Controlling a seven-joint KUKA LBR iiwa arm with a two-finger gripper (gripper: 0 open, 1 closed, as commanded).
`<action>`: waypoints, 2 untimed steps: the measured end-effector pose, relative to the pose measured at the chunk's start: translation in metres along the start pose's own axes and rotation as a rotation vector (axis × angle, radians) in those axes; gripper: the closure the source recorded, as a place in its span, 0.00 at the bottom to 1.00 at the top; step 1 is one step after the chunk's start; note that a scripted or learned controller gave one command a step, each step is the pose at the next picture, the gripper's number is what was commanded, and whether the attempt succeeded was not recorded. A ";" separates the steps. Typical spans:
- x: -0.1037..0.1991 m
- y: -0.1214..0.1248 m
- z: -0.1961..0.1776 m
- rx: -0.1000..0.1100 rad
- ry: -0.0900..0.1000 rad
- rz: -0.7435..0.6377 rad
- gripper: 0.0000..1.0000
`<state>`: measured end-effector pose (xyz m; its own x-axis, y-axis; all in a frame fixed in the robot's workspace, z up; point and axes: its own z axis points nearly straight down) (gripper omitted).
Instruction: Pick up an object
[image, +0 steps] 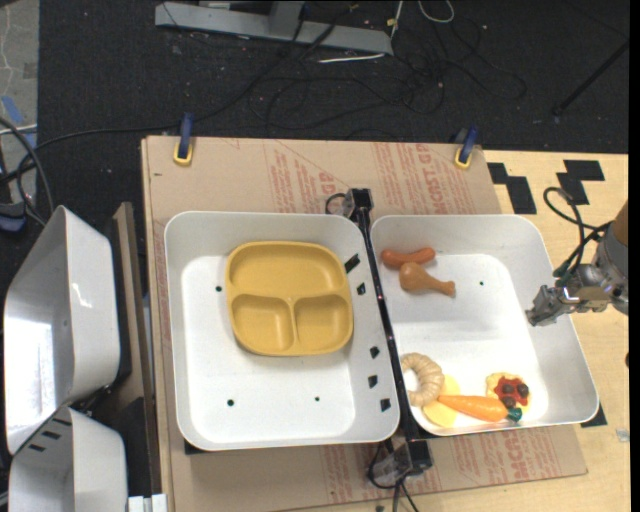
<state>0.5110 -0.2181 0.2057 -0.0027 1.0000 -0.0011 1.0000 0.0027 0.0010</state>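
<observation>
Robotics lab: cardboard-covered surface (420, 170) clamped at 12 o'clock by yellow clamps (183, 152); two white bins (190, 330) at centre; loose cables (300, 80) on dark floor at 12 o'clock.

We can make out red printed lettering on the brown cardboard sheet (420, 170) under the two bins. Along its far edge it appears upside down, and we can only read a fragment like "MCMASTER"; the red print on the near edge (500, 458) is too small for us to read.
</observation>
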 end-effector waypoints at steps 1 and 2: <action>0.063 0.008 0.000 0.001 0.003 -0.005 1.00; 0.126 0.021 -0.007 -0.001 0.002 -0.006 1.00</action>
<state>0.5315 -0.0925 0.2127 -0.0086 1.0000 0.0011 1.0000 0.0086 0.0016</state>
